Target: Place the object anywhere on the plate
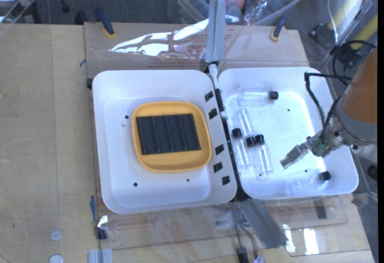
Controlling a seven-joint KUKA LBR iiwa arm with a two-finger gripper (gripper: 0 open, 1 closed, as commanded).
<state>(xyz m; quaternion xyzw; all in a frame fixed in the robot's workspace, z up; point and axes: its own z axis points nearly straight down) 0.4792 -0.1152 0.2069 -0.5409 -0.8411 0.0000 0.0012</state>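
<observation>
In the camera view the tool (292, 157) hangs low inside the right bin (345, 181); whether it is apart or together I cannot tell. Clear vials with black caps (247, 140) lie on that bin's floor. The yellow plate (173, 163) sits in the left bin (108, 136)

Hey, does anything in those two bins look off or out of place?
Nothing looks damaged or spilled. The clear vials lie scattered at different angles in the right bin, and the yellow plate in the left bin holds none. The tool sits over the right bin.
</observation>
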